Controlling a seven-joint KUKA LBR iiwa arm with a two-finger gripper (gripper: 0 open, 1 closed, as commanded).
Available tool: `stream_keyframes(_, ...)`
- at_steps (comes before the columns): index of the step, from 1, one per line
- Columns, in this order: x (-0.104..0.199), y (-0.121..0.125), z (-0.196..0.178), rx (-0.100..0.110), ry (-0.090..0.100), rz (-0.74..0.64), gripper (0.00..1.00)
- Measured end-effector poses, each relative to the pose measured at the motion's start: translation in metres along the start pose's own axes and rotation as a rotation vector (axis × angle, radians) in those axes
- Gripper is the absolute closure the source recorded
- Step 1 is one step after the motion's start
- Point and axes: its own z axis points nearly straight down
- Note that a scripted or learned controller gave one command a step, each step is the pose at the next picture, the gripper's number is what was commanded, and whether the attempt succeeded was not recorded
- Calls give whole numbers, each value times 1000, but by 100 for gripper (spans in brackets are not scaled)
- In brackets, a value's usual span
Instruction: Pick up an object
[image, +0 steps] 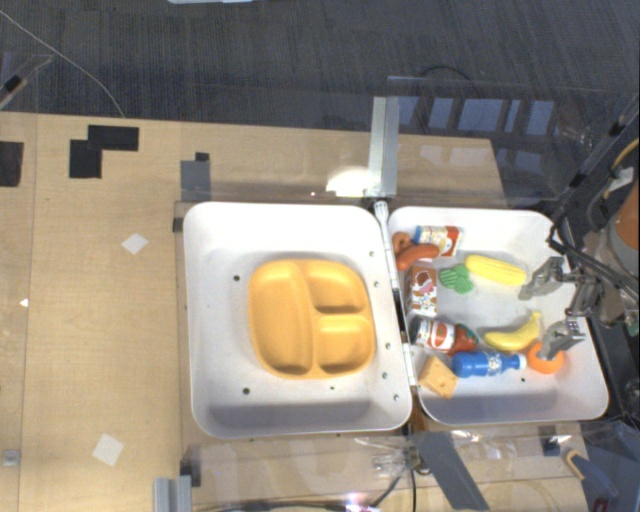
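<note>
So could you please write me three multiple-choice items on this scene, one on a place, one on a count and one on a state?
1. Where does the yellow divided tray lie?
A. left bin
B. right bin
C. on the bench

2. How many compartments does the tray have?
A. one
B. three
C. five

3. How does the gripper stand?
A. over the left bin
B. clamped on the corn
C. at the right bin's right side, nothing between its fingers

Answers: 1 A, it sits mid left bin. 2 B, one long and two small. 3 C, it sits just right of the banana, inside the right bin.
</note>
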Motion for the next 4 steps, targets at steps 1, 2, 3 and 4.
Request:
stream_keyframes(1,-28,-25,108,-1,4,296,0)
stream_keyframes(2,0,-24,128,0,-9,608,0)
stream_keyframes(3,-90,-24,127,-1,-3,697,0)
stream_keyframes(4,-125,-3,129,17,23,927,0)
